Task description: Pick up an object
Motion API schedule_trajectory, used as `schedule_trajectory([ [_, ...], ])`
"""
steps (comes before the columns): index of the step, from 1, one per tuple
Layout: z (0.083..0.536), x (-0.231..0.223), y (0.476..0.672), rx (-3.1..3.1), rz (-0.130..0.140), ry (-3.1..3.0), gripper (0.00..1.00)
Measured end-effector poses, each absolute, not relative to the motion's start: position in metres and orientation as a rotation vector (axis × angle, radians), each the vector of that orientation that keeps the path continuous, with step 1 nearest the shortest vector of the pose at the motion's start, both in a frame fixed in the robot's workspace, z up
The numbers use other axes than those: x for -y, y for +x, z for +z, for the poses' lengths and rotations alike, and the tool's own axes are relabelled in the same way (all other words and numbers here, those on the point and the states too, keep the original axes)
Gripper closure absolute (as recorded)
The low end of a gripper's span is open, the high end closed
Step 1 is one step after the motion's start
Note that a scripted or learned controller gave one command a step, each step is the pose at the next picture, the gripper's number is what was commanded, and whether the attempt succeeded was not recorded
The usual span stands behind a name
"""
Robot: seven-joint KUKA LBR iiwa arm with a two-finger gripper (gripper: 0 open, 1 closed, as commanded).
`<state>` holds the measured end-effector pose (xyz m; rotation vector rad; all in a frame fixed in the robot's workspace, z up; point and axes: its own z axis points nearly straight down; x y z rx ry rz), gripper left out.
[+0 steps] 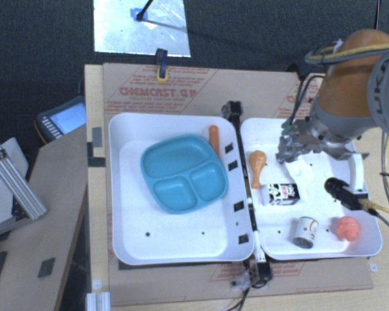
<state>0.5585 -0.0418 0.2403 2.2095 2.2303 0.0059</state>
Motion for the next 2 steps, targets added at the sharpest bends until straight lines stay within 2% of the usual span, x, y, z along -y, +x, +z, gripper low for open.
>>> schedule_trajectory([
  [2, 0.222, -0.07, 0.602, -2.232, 0.004, 2.21, 1.0],
])
